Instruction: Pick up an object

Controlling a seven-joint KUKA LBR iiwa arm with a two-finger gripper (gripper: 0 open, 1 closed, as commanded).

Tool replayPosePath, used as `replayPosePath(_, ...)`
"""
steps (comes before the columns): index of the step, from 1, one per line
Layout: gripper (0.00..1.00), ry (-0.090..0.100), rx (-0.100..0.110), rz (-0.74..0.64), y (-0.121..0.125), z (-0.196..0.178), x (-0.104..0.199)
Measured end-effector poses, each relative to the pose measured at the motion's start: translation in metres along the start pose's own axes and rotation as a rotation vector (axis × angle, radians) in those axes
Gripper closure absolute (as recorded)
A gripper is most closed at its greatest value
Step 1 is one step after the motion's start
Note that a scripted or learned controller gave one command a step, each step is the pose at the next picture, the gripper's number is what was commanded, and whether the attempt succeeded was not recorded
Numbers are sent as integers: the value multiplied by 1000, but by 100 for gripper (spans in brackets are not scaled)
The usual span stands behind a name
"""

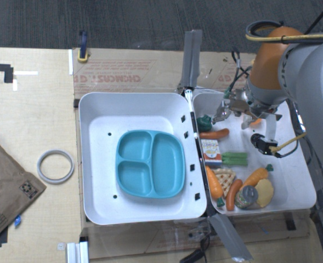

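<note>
My gripper (239,113) hangs low over the back of the right bin (293,163), under the orange-banded wrist. Just left of it lie a small green item (205,120) and a red sausage (215,133). Further forward are a small printed carton (210,150), a green block (235,158), a waffle (225,176), two carrots (213,183) (255,176), another red sausage (233,193), a tin can (247,196) and a pale yellow potato-like piece (265,192). Nothing shows in the gripper's grasp.
The left bin (95,147) holds a teal divided plate (150,163). On the bench to the left lie a grey tape ring (55,165) and a brown cardboard box (5,188). A black cable (271,145) loops below the wrist over the right bin.
</note>
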State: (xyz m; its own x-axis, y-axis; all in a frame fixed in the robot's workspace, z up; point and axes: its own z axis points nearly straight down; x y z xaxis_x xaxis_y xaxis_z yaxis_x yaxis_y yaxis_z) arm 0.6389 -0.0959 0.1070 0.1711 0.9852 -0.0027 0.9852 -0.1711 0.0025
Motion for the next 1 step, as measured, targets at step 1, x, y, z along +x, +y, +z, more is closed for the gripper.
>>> replayPosePath(1,0,2,4,47,-52,15,-21)
